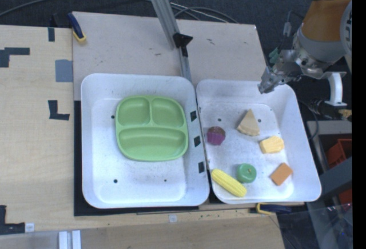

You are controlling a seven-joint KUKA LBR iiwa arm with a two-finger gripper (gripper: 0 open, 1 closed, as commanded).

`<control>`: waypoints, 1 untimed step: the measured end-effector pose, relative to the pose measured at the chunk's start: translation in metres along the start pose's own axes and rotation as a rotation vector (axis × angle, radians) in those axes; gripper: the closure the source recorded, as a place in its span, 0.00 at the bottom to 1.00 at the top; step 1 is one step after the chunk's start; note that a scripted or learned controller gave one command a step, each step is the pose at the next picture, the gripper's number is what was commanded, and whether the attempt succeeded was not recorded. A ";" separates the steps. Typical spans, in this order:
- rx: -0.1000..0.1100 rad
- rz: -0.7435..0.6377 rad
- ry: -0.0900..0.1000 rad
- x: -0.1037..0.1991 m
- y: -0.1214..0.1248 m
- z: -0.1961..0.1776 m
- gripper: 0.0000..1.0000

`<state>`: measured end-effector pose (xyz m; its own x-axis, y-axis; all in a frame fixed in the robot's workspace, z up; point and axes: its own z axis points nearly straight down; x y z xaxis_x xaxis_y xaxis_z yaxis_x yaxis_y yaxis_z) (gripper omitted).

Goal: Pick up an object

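Note:
The right bin (289,106) holds several toy foods: a tan wedge (249,123), a purple round piece (215,136), a yellow block (271,144), a green round piece (247,172), an orange block (281,173) and a yellow corn cob (229,183). My gripper (267,85) hangs over the bin's far right corner, above and behind the tan wedge, apart from every object. Nothing shows between its fingers.
A green divided plate (152,128) lies in the left bin (97,145). A slanted metal rail (163,5) crosses the bench behind the bins. Cables trail across the dark floor at the back.

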<state>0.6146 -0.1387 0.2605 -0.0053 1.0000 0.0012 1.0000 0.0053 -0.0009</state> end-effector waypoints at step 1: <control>0.002 -0.001 0.001 0.060 -0.017 0.011 1.00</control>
<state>0.5977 -0.0787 0.2496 -0.0066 1.0000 0.0017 1.0000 0.0066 -0.0028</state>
